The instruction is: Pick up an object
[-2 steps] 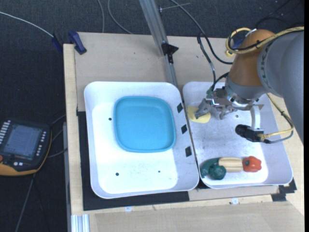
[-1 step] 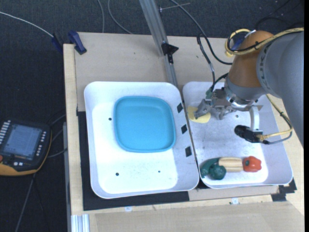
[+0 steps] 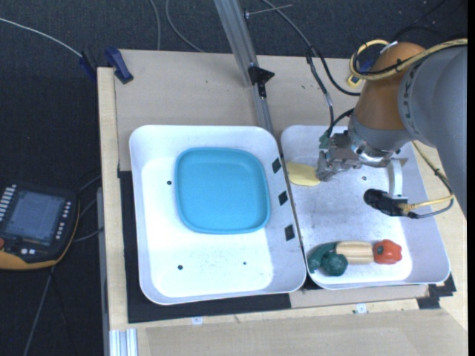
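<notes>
Yellow flat piece [image 3: 302,174] | right bin [image 3: 423,221] | touching jaws' [image 3: 326,170] left side

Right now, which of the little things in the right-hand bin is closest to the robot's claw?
The pale yellow piece, right beside the gripper. The green, tan and red ones lie together at the bin's near edge.

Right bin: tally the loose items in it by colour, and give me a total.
Pale yellow: 1, flat piece beside the gripper
Green: 1, lump
Tan: 1, stick
Red: 1, round item
Total: 4
</notes>
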Controlling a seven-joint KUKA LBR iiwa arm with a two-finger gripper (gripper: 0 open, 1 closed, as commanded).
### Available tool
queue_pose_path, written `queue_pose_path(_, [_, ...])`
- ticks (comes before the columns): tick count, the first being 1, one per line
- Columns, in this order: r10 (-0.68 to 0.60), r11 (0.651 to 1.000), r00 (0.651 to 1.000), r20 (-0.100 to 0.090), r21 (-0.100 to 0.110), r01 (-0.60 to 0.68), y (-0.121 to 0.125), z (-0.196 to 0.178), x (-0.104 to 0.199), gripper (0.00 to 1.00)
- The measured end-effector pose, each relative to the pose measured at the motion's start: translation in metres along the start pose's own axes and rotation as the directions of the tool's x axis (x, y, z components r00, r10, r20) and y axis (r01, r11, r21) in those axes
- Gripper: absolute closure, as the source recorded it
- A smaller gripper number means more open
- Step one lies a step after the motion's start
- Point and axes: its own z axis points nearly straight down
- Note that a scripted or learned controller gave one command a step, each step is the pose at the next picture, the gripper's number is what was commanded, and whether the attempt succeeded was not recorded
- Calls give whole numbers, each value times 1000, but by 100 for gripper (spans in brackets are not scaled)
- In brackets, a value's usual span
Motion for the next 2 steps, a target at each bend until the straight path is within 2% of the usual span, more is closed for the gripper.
queue_pose_path(2, [-1,1000,1000,-1,-4,1,-8,-96,-1,100])
